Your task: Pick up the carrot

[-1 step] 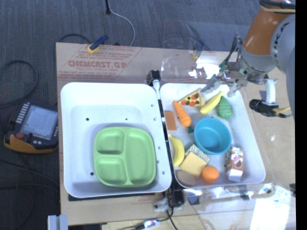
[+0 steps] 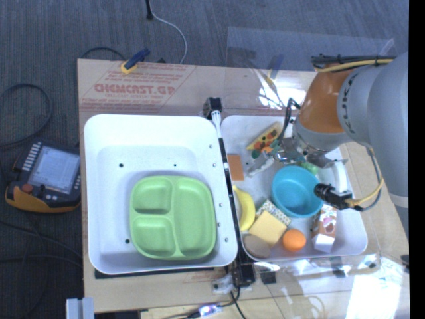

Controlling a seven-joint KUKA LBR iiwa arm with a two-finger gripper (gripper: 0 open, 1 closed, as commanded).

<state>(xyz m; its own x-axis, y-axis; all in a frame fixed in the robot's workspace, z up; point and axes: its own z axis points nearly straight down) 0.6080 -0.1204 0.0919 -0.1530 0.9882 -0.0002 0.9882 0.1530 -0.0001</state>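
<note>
Arm reaching into the right bin [image 2: 358,244]. The gripper [image 2: 287,153] hangs over the far left part, just beside the carrot [image 2: 263,139]; whether it is wide or narrow cannot be told. Risk: the crowding blue bowl [image 2: 296,190] could deflect a descent. The wrist hides the bin's far right corner.

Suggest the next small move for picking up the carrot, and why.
Probably lower the gripper a little onto the small orange carrot. It sits at the far end of the right white bin, beside the blue plastic bowl, and the wrist hangs right above it.
</note>
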